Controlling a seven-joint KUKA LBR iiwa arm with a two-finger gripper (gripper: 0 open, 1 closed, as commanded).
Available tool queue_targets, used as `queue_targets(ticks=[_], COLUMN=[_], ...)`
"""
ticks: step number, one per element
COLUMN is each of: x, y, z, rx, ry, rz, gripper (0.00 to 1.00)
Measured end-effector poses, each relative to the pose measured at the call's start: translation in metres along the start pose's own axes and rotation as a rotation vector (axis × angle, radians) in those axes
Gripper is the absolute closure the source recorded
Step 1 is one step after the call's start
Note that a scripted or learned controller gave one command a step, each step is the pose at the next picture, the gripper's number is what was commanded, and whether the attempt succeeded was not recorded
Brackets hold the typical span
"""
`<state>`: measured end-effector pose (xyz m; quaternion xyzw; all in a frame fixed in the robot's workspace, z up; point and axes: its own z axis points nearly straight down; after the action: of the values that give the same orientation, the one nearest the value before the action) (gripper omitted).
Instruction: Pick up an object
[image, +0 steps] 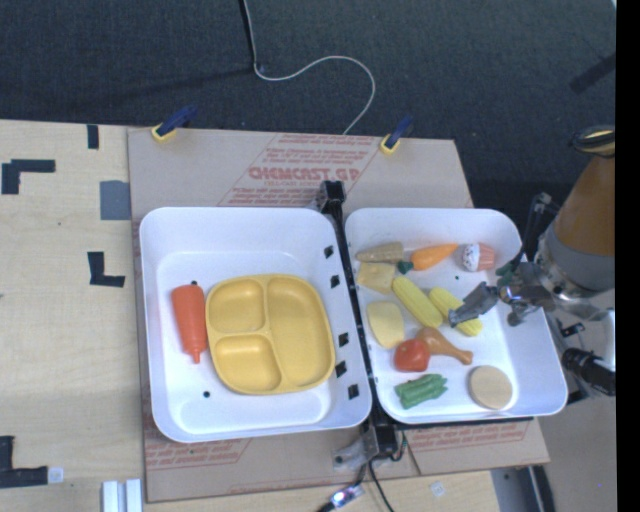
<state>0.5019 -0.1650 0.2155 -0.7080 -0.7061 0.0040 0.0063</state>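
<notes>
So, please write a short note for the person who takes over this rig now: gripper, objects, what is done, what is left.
Gripper: low in the right bin, beside the corn cob; no object seen between its fingers.
Right bin: corn cob, carrot, red tomato, drumstick, green pod, round biscuit, other toy food.
Left bin: yellow divided plate, orange-red piece beside it.
Done: arm has reached the right bin.
Left: grasp one object and lift it.

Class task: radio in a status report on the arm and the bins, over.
Hand low over right bin, beside corn. Nothing seen held. Toy food crowded close.
</notes>
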Motion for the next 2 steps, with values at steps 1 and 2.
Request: queue_targets(ticks=[1, 2], x=[0.000, 0.004], y=[0.003, 0.006], z=[-0.006, 0.038], rx=[-0.012, -0.008], ry=[-0.003, -0.002], rz=[-0.004, -0.004], gripper=[0.00, 0.00])
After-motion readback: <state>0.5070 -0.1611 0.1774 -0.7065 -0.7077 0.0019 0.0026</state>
